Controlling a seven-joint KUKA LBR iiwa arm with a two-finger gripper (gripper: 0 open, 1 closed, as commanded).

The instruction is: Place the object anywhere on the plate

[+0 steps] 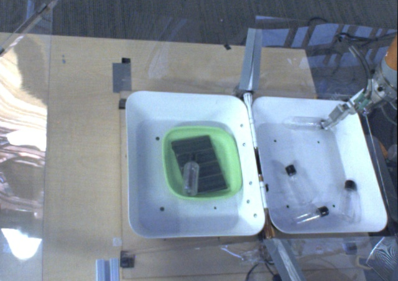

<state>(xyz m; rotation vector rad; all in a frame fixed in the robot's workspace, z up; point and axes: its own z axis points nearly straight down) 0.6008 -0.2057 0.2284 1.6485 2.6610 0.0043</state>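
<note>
A square green plate (169, 152) sits in the left bin (143, 168), with a dark grey ridged slab (205, 152) lying on it. A clear plastic vial (191, 178) lies on the slab, near the plate's front edge. My gripper (329, 122) hangs over the far right part of the right bin (367, 149), well away from the plate. Its tip is close to another clear vial (301, 123) lying by the bin's far wall. I see nothing held in the gripper.
The right bin holds more clear vials with black caps: one (290, 170) near the middle, one (350, 193) at the right and one (311, 214) at the front. A metal divider bar (250, 65) runs between the bins at the back.
</note>
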